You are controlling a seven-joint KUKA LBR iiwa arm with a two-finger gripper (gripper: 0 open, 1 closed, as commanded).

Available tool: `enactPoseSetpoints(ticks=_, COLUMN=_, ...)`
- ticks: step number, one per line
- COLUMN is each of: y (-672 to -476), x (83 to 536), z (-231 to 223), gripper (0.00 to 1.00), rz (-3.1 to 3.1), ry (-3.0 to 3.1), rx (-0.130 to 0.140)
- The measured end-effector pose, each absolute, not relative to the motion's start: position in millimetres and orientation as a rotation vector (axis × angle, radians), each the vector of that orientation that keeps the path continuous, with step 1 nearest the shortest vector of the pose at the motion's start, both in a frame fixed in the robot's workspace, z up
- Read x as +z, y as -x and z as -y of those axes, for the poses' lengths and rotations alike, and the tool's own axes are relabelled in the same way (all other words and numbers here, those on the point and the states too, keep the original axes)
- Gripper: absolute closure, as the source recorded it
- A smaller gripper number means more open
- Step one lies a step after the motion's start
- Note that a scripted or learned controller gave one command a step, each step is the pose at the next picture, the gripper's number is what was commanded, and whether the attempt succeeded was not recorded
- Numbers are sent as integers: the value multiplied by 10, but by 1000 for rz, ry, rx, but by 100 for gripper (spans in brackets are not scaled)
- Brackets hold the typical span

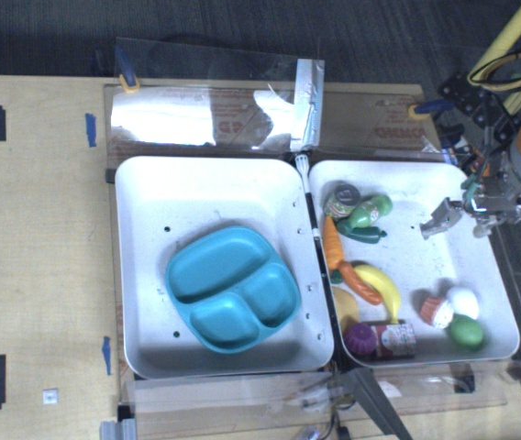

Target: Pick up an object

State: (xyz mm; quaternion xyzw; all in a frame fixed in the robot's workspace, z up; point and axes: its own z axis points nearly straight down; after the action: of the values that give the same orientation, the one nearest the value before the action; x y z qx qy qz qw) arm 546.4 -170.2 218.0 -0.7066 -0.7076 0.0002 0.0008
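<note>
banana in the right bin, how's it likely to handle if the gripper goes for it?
The banana looks like smooth, glossy toy plastic, so probably light, stiff and a bit slippery. Its curved shape may pivot or slide out of a two-finger pinch. It lies against the carrot, so a push would likely shift both.

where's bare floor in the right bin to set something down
Bare floor: the middle of the right bin, between the banana and the right wall, below the gripper. The left wall is crowded: can, carrot, banana, purple fruit.
</note>
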Motion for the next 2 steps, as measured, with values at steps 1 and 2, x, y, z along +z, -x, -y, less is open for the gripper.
enactPoseSetpoints(ticks=1, y=-5253, x=872, z=1376, gripper=0, rz=2139, ry=2306, rx=-6)
enactPoseSetpoints(ticks=2, y=-4883, x=877, z=945, gripper=0, rz=2190, ry=2259, rx=-7)
